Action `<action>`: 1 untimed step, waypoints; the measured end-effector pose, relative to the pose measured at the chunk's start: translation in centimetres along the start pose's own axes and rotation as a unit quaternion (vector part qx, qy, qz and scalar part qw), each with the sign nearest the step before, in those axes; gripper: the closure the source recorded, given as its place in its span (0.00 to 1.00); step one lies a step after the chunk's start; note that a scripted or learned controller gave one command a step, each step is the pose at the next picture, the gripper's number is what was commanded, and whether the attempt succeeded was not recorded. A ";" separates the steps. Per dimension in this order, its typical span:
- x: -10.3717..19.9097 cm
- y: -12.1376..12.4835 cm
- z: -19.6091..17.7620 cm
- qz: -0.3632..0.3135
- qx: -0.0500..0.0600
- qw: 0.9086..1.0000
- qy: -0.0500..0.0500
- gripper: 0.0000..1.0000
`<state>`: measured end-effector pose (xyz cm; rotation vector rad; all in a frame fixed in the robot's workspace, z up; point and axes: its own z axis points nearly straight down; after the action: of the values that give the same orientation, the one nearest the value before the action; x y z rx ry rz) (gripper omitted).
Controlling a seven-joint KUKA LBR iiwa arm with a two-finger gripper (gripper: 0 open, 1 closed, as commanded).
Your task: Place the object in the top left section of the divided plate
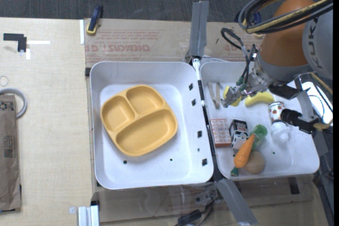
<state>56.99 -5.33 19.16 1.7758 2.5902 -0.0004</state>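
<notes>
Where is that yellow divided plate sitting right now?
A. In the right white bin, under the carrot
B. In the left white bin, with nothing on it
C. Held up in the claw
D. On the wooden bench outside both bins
B: the yellow divided plate lies flat in the left white bin with all its sections bare, while the carrot and the other small items lie in the right white bin.

gripper point(231, 99) fingers too small, blurry to read; arm point(296, 34) hides right bin point(275, 169) back corner; brown bag point(9, 151) cut off at left edge
</notes>
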 end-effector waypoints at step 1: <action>-3.2 1.8 0.1 0.080 0.001 0.997 -0.001 1.00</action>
<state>59.81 -7.68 19.11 1.9783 2.4386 -0.0030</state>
